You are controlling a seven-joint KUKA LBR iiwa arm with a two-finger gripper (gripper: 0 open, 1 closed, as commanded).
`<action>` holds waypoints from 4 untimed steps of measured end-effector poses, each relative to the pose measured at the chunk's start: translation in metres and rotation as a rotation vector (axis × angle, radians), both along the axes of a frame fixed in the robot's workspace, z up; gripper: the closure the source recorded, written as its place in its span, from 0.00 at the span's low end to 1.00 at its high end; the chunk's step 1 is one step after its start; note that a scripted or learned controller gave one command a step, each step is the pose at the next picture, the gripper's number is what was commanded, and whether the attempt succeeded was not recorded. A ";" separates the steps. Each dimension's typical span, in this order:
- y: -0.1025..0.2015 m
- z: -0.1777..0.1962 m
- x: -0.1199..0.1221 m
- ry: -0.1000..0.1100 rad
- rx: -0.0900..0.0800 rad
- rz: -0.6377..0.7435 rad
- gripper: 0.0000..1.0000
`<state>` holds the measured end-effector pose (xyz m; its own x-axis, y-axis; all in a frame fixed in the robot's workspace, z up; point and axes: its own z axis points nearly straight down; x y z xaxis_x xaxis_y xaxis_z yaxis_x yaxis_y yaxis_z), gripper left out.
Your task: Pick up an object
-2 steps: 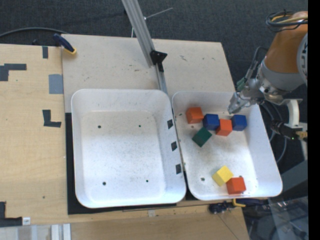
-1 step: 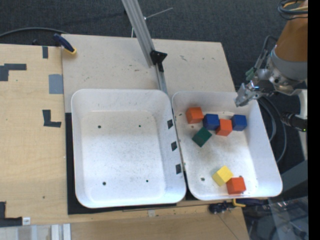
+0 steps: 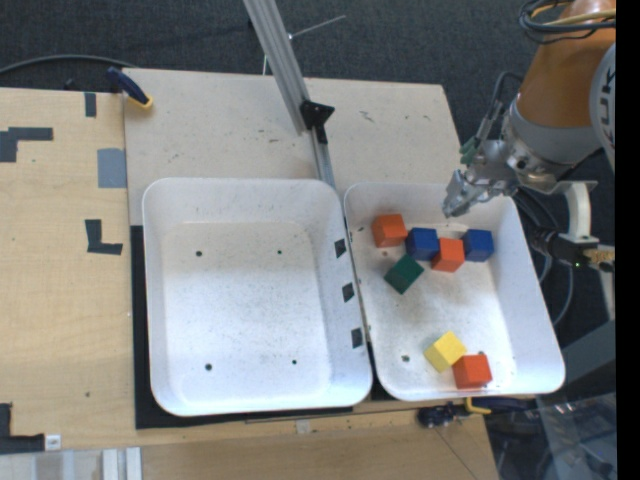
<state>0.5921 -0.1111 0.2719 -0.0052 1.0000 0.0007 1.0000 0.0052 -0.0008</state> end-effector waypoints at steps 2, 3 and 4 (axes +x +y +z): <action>0.105 -0.032 -0.010 0.002 0.000 0.001 1.00; 0.148 -0.035 -0.017 0.002 0.000 0.001 1.00; 0.203 -0.046 -0.033 0.003 0.001 0.001 1.00</action>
